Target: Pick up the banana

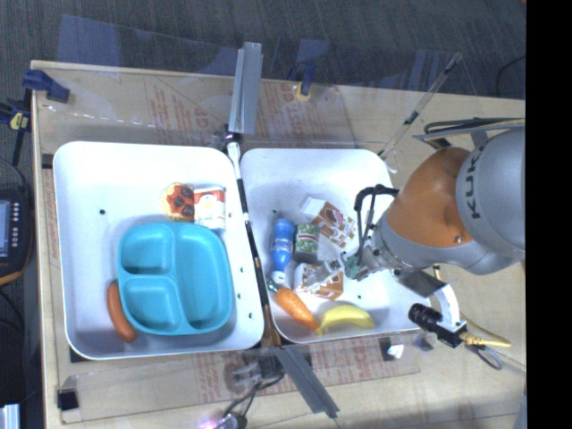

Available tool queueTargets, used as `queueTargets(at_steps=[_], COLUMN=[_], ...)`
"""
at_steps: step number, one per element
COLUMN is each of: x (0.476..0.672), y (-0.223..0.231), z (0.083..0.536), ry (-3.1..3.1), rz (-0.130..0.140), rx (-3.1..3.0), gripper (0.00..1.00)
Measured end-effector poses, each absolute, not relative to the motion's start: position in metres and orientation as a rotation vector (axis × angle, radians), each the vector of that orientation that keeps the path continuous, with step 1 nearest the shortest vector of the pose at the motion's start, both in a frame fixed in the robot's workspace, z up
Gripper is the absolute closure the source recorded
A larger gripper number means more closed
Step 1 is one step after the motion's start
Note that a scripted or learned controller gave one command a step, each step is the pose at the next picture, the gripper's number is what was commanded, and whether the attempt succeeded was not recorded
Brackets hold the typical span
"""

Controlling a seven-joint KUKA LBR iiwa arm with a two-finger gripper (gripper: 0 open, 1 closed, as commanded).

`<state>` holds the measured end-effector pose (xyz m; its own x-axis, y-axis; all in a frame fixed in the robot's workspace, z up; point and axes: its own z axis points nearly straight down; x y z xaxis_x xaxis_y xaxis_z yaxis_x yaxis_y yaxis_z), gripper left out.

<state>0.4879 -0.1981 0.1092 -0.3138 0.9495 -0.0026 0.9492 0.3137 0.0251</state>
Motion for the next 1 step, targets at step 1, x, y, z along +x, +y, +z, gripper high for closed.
queueTargets(at_steps=[1], x=[0.4841], y=[-0.1878], z=[0.1181], ry=[2.53], rz=[0.011], rx=[1.82], gripper=[0.0])
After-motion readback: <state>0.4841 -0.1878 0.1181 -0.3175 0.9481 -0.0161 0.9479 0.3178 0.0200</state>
